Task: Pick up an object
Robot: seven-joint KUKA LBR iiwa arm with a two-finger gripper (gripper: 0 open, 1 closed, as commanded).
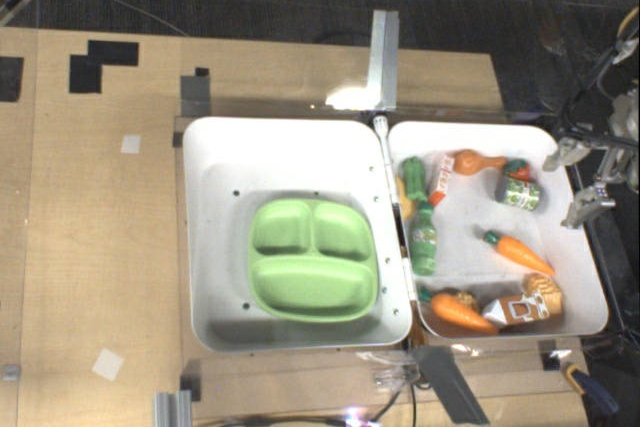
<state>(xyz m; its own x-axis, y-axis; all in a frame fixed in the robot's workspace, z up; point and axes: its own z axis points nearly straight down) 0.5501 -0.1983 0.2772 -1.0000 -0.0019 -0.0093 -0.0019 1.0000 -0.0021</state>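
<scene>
The gripper [583, 183] hangs at the right bin's [470, 255] far right rim, fingers spread and holding nothing; inside that bin a carrot [519, 253] lies mid-floor, a small green can [521, 192] sits near the back, and a green bottle [424, 237] lies along the left wall; a second carrot [461, 311] and what looks like a small carton [527, 303] crowd the front edge; the left bin [215, 175] holds a green divided tray [313, 257] on the tabletop [90, 245].
</scene>
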